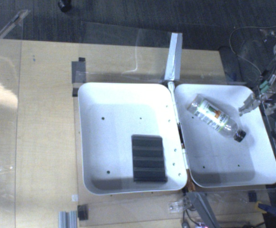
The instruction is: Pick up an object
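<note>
Clear plastic bottle with a black cap (215, 118) lay diagonally in the right white bin (271, 167); jaws' state unreadable, so best gripped across its middle.

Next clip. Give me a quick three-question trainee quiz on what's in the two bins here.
1. True or false: the clear plastic bottle stands upright in the left bin.
2. Which bin holds the black ribbed block? A) left B) right
3. Fill in: the bottle's dark cap points toward the view's lower ____.

Key: 1 false, it lies on its side in the right bin; 2 A; 3 right.
</note>
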You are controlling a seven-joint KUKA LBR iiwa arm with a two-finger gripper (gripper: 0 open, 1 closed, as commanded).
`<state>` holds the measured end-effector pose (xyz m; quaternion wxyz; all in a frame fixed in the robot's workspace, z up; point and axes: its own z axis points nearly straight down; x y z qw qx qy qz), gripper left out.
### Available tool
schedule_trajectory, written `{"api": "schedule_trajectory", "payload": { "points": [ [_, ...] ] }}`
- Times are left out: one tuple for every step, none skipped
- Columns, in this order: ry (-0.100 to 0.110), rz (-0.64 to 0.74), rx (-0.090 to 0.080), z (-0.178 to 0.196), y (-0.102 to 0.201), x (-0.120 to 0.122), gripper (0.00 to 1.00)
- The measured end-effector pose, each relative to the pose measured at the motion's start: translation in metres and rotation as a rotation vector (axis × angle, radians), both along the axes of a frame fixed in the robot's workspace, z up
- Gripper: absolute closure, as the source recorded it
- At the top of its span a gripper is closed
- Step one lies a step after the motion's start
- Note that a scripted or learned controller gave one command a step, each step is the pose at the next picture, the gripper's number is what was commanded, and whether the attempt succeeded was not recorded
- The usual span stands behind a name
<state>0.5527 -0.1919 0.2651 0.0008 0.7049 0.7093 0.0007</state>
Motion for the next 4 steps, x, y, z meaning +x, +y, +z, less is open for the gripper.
{"api": "schedule_trajectory", "payload": {
  "points": [
    [-0.001,0.241,0.000,-0.101,-0.004,0.035,0.00],
    [-0.039,0.356,-0.017,-0.125,0.017,0.075,0.00],
    [-0.045,0.415,-0.020,-0.128,0.025,0.079,0.00],
    [-0.050,0.463,-0.023,-0.130,0.032,0.086,0.00]
  ]
}}
